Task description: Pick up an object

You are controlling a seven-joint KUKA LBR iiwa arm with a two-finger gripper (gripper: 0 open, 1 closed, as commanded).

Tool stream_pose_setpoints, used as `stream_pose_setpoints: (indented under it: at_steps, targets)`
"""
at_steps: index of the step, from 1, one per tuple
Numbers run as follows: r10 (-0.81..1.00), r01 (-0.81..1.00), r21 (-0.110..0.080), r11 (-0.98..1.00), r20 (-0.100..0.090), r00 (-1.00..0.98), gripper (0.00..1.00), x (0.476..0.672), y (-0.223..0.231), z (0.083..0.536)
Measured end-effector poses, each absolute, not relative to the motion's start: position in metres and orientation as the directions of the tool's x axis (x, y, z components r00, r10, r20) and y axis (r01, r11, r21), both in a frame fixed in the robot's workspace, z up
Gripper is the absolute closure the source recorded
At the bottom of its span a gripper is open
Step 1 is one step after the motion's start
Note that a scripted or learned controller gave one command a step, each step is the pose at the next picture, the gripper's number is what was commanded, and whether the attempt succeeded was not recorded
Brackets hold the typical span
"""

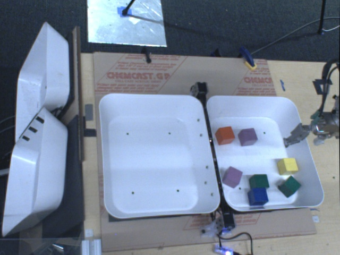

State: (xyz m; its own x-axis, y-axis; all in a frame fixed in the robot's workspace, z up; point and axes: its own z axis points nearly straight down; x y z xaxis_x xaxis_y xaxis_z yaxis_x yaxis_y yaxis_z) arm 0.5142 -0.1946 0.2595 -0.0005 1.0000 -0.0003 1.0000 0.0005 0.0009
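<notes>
Several small blocks lie in the right bin (pixel 305 195). An orange block (pixel 224 135) and a purple block (pixel 247 136) sit side by side near its back left. A lilac block (pixel 232 176) lies at the front left. A yellow block (pixel 287 166), two green blocks (pixel 258 181) (pixel 289 186) and a blue block (pixel 257 196) cluster at the front right. My gripper (pixel 294 136) hangs over the bin's right rim, above and behind the yellow block, with nothing visibly in it.
The left bin (pixel 154 147) adjoins the right one along a dark divider (pixel 211 153). White housings (pixel 40 126) stand off the bench to the left. Cables (pixel 297 33) and a blue clamp (pixel 247 58) lie behind the bins.
</notes>
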Motion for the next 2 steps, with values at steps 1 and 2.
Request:
stream_pose_setpoints:
  at_steps: [1, 2]
  targets:
    - [1.000, 1.000, 0.004, 0.000, -0.001, 0.000, 0.00, 0.496, -0.171, 0.108]
    - [1.000, 1.000, 0.001, 0.005, 0.001, -0.005, 0.00, 0.599, -0.141, 0.086]
